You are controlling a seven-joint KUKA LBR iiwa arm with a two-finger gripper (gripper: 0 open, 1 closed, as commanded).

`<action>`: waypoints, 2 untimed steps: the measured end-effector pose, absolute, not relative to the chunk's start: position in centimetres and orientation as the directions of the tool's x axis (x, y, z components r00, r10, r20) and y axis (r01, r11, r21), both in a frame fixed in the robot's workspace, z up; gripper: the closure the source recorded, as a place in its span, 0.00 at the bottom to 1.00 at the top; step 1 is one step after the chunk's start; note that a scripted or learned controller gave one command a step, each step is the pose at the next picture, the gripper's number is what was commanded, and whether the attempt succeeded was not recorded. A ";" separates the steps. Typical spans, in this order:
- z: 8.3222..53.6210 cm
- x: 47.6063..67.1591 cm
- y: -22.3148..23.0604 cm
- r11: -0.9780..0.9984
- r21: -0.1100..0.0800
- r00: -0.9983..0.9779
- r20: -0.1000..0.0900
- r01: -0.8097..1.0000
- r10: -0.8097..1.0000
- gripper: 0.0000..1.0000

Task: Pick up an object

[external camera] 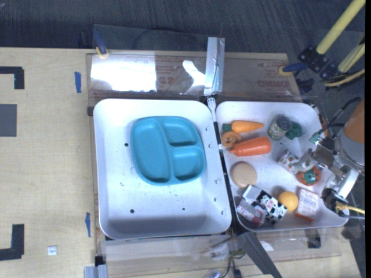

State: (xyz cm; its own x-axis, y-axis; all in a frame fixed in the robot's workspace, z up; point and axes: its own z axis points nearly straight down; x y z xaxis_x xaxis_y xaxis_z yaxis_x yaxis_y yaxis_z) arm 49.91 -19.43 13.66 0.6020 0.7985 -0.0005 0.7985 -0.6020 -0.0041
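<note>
Camera view shows the gripper (307, 168) low in the right bin (261, 108), perhaps over a small toy (309, 176); I cannot tell its fingers' state.

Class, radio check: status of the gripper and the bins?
Gripper low over right bin, fingers unclear. Toys packed tight there: carrot, yellow ball. Blue tray in left bin.

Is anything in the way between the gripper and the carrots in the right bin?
Yes. The gripper sits at the right bin's right side; a small can and a green piece lie between it and the upper carrot. The path to the lower carrot looks open.
</note>
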 end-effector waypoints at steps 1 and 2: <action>8.7 53.4 -18.9 -0.606 -0.005 0.606 0.010 0.795 0.795 0.00; 14.1 58.4 -21.1 -0.789 0.001 0.789 0.000 0.614 0.614 0.00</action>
